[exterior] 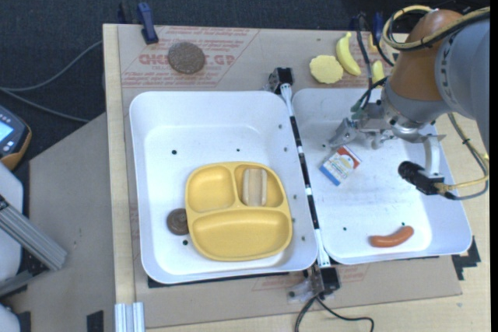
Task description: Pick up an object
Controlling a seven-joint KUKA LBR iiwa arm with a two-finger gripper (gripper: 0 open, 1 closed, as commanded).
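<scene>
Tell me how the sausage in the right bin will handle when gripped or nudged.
The sausage is long and rounded, so a sideways nudge would probably roll it across the right bin. Its glossy skin suggests it may slip between closing fingers. Lying flat near the bin's front wall, it looks small and probably light.

A brown cork disc (186,57) lies on the bench near its far left corner, beside a blue clamp (145,22) on the far edge. A banana (348,54) rests along the far edge, toward the right.
</scene>
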